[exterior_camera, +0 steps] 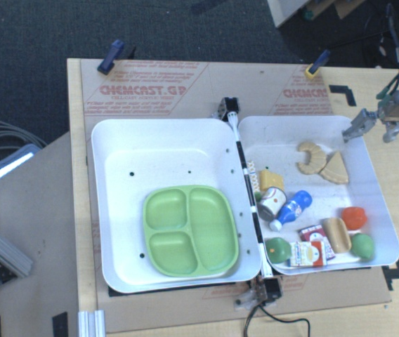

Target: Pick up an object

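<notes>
The right bin [375, 181] holds several toy foods: a tan croissant [311, 156], a tan bread wedge [335, 168], a yellow block [271, 181], a small white and red can [273, 202], a blue bottle [293, 209], an orange-red piece [354, 217], a hot dog [337, 234], a green pear [362, 246], a green apple [278, 248] and a red and white carton [308, 253]. My gripper [376, 128] hangs over the bin's far right corner, open, with nothing between its fingers. It is up and to the right of the bread wedge.
The left bin [115, 153] holds a green divided plate [190, 229] toward its front. A black clip [228, 107] sits where the two bins meet at the back. Blue [110, 56] and yellow [317, 63] clamps pin the brown board.
</notes>
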